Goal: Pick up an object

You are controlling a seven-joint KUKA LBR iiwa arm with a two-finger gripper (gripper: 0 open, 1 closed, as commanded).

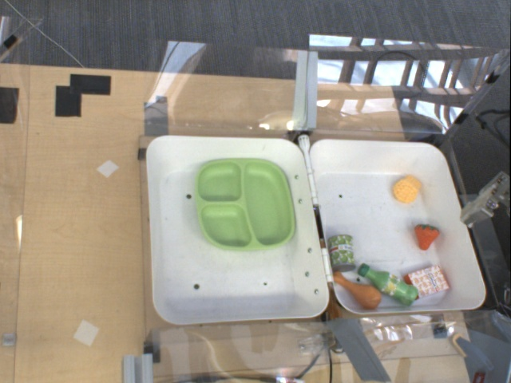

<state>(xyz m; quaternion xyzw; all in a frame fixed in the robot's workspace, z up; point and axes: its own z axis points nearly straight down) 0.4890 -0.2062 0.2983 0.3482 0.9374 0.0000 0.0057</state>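
In the camera view a grey metal piece, which I take to be the arm's tip point(485, 199), pokes in at the right edge, over the right rim of the right bin point(375, 162). Too little of it shows to tell whether it is open or closed, and nothing can be seen held in it. Every candidate for the pick lies on the floor of that bin. The strawberry point(426, 236) is nearest the tip, just left of it and a little toward the front. The yellow ball point(407, 189) is near too, left of the tip at about its level. The red and white carton point(428, 281), the green bottle point(388, 285), the drumstick point(358, 291) and the green can point(341, 250) crowd the front of the bin, farther off. The left bin point(160, 238), well apart from the tip, holds a green divided plate point(243, 203); both bins sit on the counter point(72, 214). By my reading the task is hardly begun: no object is lifted, and choosing, reaching, closing and raising all remain.
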